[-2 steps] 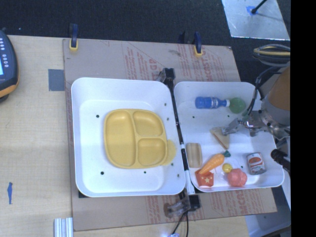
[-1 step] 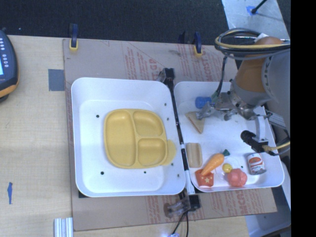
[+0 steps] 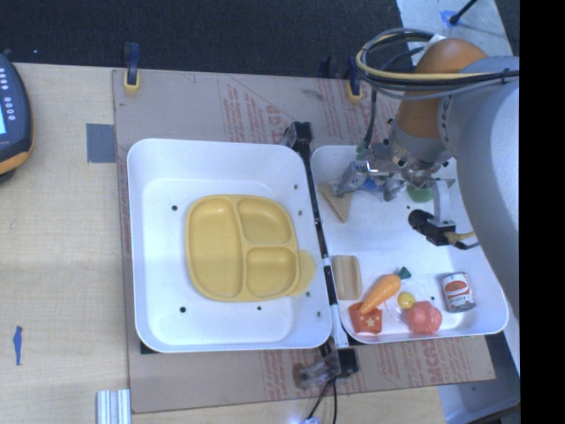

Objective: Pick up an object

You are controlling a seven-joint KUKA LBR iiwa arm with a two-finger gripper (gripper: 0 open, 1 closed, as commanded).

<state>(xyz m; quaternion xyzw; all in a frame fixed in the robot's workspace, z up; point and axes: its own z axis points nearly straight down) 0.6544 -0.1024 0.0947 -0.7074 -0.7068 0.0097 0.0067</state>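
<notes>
Two white bins sit side by side on the bench (image 3: 62,237). The tool (image 3: 378,180) hangs over the far end of the right bin (image 3: 388,241), low and close to the bin floor. I cannot tell how far open it is, and nothing shows clearly in its grip. A tan wedge (image 3: 337,204) lies just under its left side. The tool may be touching the wedge, but the view is too dim there to be sure.

The right bin has more small things at its near end. A tan flat block (image 3: 346,277) lies by the bin's left wall. An orange carrot (image 3: 381,291) lies next to it, tilted, with its tip over a red piece (image 3: 365,320). A little yellow ball (image 3: 405,301) sits between the carrot and a pink round thing (image 3: 424,317). A small can (image 3: 456,291) stands near the right wall.

The left bin (image 3: 159,312) holds one thing, a yellow plate (image 3: 247,246) with three parts, lying flat in the middle.
</notes>
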